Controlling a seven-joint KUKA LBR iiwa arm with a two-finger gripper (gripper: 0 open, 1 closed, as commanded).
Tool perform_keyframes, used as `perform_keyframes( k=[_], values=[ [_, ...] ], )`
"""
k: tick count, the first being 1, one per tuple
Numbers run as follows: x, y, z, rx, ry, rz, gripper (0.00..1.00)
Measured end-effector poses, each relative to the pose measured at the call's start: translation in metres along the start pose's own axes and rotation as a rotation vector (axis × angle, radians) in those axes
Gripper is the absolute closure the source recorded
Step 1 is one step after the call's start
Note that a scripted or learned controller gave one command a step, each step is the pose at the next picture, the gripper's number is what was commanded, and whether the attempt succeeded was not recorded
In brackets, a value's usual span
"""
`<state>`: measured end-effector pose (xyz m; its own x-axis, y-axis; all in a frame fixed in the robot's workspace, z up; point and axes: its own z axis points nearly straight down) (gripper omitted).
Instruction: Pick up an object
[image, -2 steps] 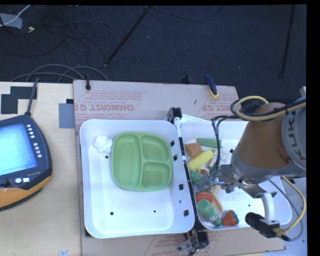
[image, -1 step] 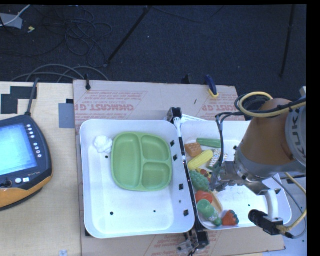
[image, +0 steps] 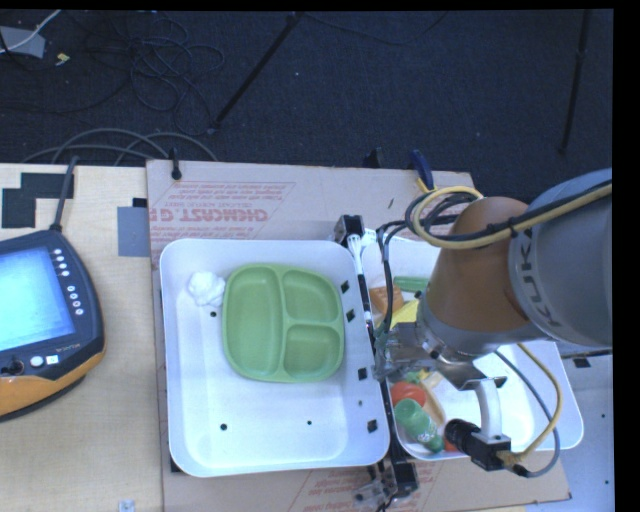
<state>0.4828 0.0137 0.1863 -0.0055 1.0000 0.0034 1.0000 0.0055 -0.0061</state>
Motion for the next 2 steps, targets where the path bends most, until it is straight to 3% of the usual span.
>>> perform_keyframes(
  k=[1, 2],
  values=[
    [-0.004, 0.000, -0.010, 0.002, -0.002, 0.007, 1.00],
    [0.040, 0.077, -0.037, -0.010, -0.002, 0.000, 1.00]
  ],
)
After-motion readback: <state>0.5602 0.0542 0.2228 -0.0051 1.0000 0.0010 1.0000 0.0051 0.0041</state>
